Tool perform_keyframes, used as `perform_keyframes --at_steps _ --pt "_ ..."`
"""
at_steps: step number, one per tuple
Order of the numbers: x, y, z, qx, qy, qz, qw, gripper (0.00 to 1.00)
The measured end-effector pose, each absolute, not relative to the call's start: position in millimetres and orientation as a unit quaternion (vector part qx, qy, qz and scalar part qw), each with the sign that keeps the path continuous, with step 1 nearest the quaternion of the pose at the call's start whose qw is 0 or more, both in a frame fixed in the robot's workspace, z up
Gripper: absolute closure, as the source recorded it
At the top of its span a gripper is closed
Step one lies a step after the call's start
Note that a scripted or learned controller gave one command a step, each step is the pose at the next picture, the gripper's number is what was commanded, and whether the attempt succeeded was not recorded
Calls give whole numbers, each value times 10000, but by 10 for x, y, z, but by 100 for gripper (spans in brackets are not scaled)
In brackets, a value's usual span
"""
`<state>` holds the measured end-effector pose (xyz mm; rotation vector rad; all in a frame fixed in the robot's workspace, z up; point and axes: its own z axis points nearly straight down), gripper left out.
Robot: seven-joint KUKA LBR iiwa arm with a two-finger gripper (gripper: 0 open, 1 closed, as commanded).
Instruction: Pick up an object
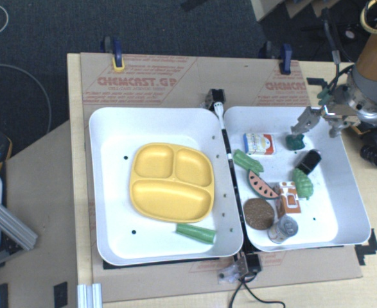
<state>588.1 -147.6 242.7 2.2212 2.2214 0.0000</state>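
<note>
Arm [368, 76] enters from right, wrist bent over right bin's [349, 191] far corner. Gripper [315, 122] spread, 2 fingers apart, nothing between them. Small teal object [295, 142] lies in bin just below left finger [304, 122]. Yellow tray [172, 181] in left bin [108, 172].

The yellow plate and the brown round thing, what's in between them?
In the camera view, the two bins' touching walls run between the yellow plate and the brown round thing; nothing else.
</note>
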Motion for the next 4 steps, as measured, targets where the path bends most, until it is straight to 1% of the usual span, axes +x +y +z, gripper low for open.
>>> perform_keyframes --at_steps 1,2,3,4 --pt "5081 -1382 2926 7080 7062 -1 -15 0" --pt "4918 -1764 5130 7075 7066 46 105 0" --pt "4930 -1741 5145 7064 7078 8 39 100" --pt "5119 -1949 3426 7074 7068 -40 -72 100"
